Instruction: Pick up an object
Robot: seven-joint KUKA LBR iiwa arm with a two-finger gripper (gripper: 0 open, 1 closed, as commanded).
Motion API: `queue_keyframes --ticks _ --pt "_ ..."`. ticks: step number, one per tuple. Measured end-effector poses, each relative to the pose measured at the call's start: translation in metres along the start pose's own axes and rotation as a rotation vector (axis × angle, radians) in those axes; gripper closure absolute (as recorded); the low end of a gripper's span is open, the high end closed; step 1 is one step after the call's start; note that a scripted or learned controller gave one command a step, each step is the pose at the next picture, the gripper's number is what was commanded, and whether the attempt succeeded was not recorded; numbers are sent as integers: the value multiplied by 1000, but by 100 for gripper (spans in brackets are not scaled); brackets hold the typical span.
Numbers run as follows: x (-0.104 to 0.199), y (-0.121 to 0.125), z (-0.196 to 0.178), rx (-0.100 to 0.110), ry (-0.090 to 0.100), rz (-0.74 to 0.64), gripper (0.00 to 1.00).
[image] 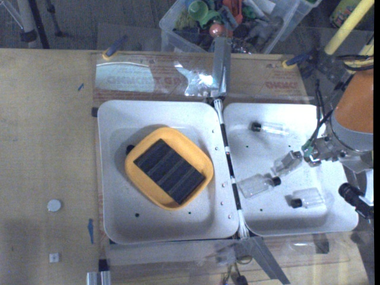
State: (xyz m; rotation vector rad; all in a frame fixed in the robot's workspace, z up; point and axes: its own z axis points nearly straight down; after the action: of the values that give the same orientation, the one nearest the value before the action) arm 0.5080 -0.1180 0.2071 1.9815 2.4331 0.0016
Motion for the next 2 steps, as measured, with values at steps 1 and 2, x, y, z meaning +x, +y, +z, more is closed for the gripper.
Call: queue_keyframes --ticks 1,2 --pt "-42 28 11 0 -1 -58 0" --pt "-16 -31 119 -3 1 -76 0"
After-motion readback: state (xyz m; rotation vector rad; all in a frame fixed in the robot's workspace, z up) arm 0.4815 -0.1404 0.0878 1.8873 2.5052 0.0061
